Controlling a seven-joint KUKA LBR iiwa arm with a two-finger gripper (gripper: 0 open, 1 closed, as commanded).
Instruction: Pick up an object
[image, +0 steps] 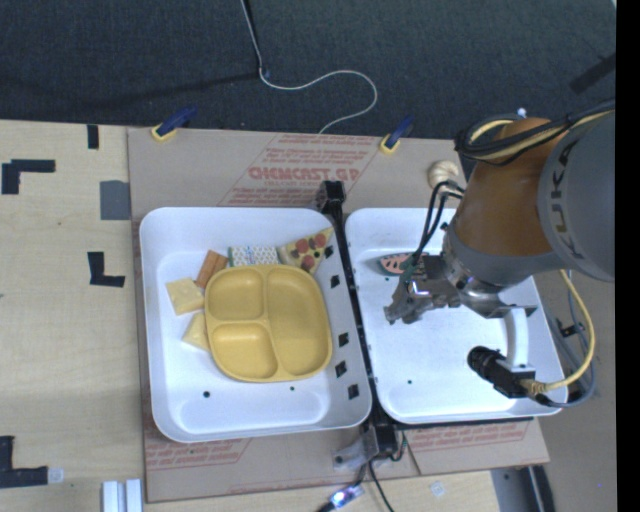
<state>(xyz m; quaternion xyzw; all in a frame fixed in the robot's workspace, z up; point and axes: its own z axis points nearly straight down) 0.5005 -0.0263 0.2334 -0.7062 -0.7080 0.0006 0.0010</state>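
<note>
My gripper hangs low over the right bin, near its left-middle part, under the grey and orange arm. Just above and left of it a small watermelon-slice-like object, red with a green edge, lies on the bin floor, partly hidden by the wrist. In the left bin lies a yellow divided plate with several small items around it: tan blocks, an orange-brown piece, a patterned flat piece and a pizza-slice-like piece.
A black divider runs between the two bins. Cables and a black connector trail from the arm over the right bin's right part. A white cable loops across the dark surface behind the bench.
</note>
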